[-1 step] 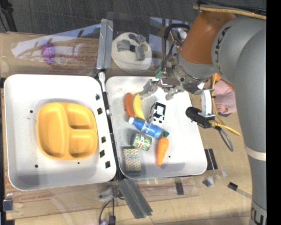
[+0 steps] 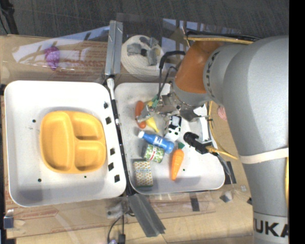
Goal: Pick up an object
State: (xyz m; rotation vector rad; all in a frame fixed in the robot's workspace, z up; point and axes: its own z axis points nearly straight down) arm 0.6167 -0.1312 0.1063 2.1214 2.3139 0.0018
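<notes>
Our big grey arm [image 2: 254, 111] looms nearest; its gripper [image 2: 160, 108] sits just above the blue plastic bottle [image 2: 156, 140]. Grip state: we cannot tell. Nothing lifted yet.

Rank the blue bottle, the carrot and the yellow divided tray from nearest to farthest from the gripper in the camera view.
Measured from the gripper, low over the right bin's upper middle:
1. Blue bottle, just below it in the view, same bin.
2. Carrot, further down, toward the right bin's lower right.
3. Yellow divided tray, across the divide in the left bin.
</notes>
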